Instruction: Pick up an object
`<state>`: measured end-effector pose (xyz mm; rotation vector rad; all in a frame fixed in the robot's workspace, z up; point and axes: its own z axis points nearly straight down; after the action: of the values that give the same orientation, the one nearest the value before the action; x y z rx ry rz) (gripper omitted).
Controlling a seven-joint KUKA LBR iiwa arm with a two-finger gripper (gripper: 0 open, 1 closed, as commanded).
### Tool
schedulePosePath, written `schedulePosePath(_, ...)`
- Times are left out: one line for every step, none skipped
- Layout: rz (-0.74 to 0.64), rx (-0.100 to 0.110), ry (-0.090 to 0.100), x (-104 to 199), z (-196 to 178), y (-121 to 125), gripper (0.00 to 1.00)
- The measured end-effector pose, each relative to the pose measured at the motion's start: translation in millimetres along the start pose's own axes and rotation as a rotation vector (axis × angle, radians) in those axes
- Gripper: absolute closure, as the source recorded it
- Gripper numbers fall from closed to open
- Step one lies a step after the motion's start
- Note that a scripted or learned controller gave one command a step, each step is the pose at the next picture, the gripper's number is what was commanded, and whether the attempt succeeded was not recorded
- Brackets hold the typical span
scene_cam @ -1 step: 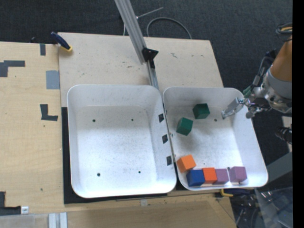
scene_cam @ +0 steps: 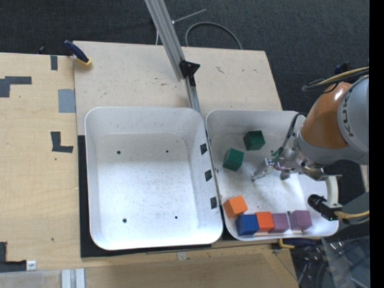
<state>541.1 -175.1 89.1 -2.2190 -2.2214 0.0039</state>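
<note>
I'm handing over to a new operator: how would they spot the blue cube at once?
Look in the right bin, then along its near wall, where four cubes sit in a row. The blue cube is the leftmost of that row, just below a lone orange cube. Its row mates are orange and two purple; it is the bench's one blue cube.

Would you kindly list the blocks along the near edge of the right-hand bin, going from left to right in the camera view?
Orange block, set slightly back → blue block → second orange block → lighter purple block → darker purple block.
</note>
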Motion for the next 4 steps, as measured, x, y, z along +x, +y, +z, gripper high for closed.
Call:
schedulePosePath(-0.005,0.000,0.004,67,-2,-3,0.00)
schedulePosePath(0.000,0.001,0.002,63,-12,-4,1.00)
schedulePosePath(-0.001,-0.010,-0.001,71,-198,-19,1.00)
schedulePosePath(0.001,0.006,0.001,71,-21,-1,1.00)
